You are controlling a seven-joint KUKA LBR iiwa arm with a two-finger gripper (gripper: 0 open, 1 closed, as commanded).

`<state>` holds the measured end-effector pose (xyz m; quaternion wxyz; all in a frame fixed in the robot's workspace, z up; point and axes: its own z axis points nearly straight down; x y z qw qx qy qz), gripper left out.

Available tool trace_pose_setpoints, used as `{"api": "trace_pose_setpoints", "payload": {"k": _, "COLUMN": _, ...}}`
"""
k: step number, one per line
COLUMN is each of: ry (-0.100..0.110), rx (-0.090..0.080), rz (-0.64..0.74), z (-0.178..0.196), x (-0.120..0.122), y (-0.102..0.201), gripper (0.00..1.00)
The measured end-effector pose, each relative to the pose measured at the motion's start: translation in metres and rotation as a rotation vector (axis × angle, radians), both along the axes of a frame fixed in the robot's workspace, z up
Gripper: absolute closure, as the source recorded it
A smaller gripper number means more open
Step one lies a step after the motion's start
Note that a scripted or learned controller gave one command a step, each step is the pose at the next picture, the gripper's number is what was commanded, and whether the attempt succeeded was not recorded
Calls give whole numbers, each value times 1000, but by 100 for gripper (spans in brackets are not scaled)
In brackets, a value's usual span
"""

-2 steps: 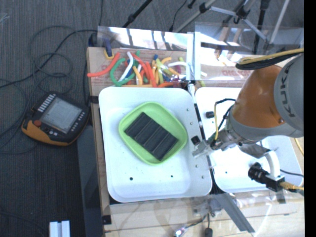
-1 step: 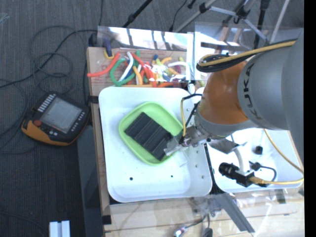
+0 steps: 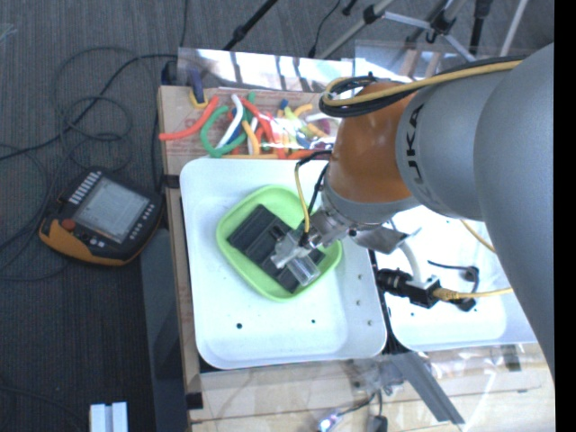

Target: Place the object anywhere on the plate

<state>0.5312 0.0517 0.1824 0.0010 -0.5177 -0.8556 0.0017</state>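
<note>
Dark blocky object point(image 3: 255, 230) lying on the green plate point(image 3: 236, 257) in the left bin point(image 3: 270, 340); tool point(image 3: 297, 255) low over the plate beside it, finger state impossible to tell. Release fully if gripped, then lift straight up, avoiding dragging the object off

Even bright light; right bin point(image 3: 450, 327) glares white (overexposed), near arm point(image 3: 504, 115) soft, shadows faint.

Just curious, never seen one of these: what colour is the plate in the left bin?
Light green plate, seen best in the camera view from above.
</note>
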Motion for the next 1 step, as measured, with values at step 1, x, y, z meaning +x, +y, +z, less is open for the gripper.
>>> {"api": "trace_pose_setpoints", "payload": {"k": 1, "ry": 0, "rx": 0, "rz": 0, "z": 0, "x": 0, "y": 0, "gripper": 0}}
